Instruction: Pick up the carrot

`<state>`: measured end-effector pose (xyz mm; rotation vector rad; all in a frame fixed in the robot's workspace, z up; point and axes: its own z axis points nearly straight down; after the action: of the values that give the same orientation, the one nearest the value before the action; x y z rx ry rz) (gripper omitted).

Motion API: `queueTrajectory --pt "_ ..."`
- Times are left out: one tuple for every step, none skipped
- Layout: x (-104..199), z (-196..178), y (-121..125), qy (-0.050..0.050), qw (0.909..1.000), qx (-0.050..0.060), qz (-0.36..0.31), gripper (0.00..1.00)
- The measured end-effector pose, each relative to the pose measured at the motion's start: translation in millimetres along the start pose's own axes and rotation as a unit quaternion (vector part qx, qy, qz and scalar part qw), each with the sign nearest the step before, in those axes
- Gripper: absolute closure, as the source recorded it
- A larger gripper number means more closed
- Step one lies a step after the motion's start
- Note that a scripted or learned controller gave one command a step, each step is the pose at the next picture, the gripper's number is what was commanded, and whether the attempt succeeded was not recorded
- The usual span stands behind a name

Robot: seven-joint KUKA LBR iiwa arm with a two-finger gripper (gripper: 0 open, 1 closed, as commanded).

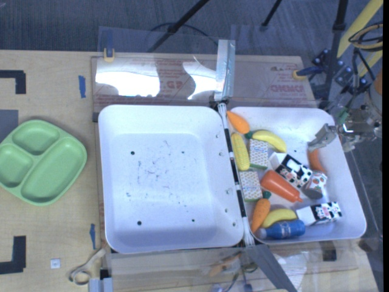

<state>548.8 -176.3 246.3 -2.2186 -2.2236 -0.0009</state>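
Carrot [260,213]: orange, tapered, green tip, lying slanted at right bin's [355,193] near-left edge, beside corn [241,151] & banana [278,216]. Gripper [328,135]: grip state can't tell.

Counted 2 white bins [121,126], 1 green tray [41,161], 2 bananas [269,139], 1 corn cob [240,151], approx. 2 carrots [260,213], 1 blue bottle [283,229].

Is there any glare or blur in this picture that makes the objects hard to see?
In the camera view, strong glare lies on the clear panel behind the left bin; the gripper at the right bin's edge looks soft and blurred; the carrot and the corn are evenly lit and fairly sharp, with only faint shadows.
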Motion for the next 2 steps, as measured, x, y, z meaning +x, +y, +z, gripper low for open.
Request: queueTrajectory --pt "-3.1 127.8 27.0 -0.002 0.9999 -0.011 -0.008 0.00" --pt "59.3 139.2 3.1 -0.006 0.9974 -0.027 0.066 0.00"
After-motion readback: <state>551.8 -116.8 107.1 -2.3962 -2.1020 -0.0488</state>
